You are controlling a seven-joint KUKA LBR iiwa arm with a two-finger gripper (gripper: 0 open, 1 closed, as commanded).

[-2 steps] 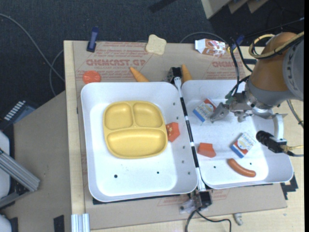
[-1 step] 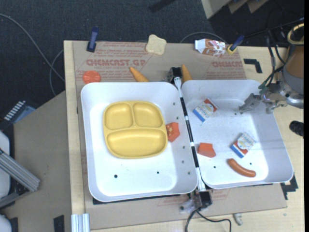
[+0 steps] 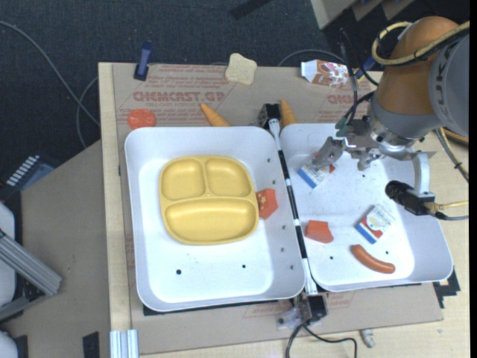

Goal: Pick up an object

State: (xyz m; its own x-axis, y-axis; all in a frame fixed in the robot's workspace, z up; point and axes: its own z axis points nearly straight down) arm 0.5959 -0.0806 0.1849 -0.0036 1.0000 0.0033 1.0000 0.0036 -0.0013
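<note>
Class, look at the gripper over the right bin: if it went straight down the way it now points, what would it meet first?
Most likely the small blue and white packet, which lies just under the gripper on the right bin floor. Depth is hard to judge from this slanted view, so it might land on bare floor beside it.

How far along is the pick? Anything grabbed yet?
Done: the gripper is down in the right bin, at the small blue-and-white item. In hand: nothing seen lifted. Left: close, lift. Hot dog, red piece and carton lie untouched.
</note>
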